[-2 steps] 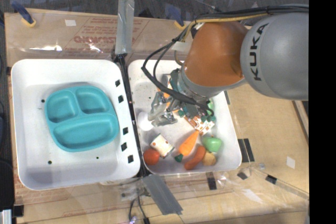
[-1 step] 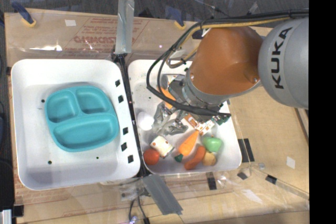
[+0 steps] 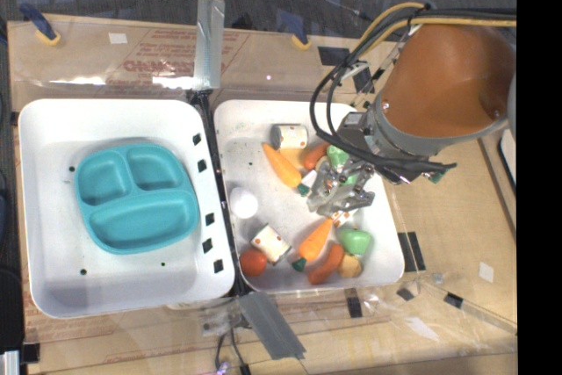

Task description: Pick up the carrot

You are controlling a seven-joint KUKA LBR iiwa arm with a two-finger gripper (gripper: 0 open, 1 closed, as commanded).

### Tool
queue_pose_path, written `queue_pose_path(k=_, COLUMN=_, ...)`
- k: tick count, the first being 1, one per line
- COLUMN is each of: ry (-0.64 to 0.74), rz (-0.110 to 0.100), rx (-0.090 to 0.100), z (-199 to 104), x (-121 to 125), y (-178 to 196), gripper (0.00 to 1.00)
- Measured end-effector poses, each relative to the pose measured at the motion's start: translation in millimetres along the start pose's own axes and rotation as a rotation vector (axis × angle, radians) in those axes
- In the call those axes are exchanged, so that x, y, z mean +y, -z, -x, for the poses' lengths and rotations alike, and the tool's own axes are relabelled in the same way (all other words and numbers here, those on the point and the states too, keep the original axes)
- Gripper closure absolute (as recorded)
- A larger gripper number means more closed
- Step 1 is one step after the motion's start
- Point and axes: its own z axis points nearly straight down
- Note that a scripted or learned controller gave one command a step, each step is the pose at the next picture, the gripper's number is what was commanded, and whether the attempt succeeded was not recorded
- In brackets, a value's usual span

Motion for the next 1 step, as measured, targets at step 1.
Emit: queue_pose_path(k=1, ry=0.0, rz=0.001, rx=0.0, z=0.3, x=0.3, y=-0.2, gripper=0.0)
